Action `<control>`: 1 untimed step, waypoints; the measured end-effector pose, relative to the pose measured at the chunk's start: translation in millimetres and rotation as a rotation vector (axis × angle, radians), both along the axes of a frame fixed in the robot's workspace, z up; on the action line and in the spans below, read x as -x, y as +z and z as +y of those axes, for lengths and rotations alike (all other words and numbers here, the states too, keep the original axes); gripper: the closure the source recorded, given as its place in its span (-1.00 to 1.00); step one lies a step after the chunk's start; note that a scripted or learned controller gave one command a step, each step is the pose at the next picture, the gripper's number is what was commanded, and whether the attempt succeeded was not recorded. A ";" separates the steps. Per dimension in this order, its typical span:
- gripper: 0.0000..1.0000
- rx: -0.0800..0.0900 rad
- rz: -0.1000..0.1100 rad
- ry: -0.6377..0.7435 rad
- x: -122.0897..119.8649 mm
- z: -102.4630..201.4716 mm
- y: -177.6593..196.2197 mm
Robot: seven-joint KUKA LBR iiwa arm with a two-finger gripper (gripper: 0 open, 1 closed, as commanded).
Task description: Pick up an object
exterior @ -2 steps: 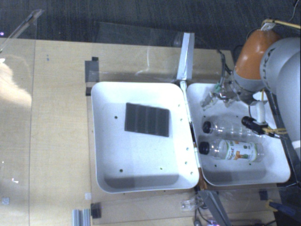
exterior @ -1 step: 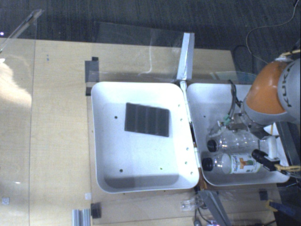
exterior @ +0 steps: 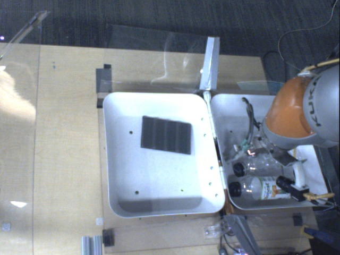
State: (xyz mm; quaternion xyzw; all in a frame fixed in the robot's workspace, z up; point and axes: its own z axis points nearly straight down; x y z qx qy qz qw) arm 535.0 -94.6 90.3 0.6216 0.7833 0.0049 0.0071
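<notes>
Wooden surface (exterior: 58, 142), two bins. Clear bottles (exterior: 260, 187) lie lower right in the right bin (exterior: 226, 116): light, slippery, crushable; you grip mid-body. Claw (exterior: 255, 150) above them; opening cannot be told.

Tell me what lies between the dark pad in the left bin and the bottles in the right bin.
In the camera view, bare white floor of the left bin, then the two bins' touching walls, separate the dark pad from the bottles.
</notes>
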 end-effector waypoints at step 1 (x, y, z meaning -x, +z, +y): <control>1.00 0.001 -0.011 0.000 -3.8 0.4 12.8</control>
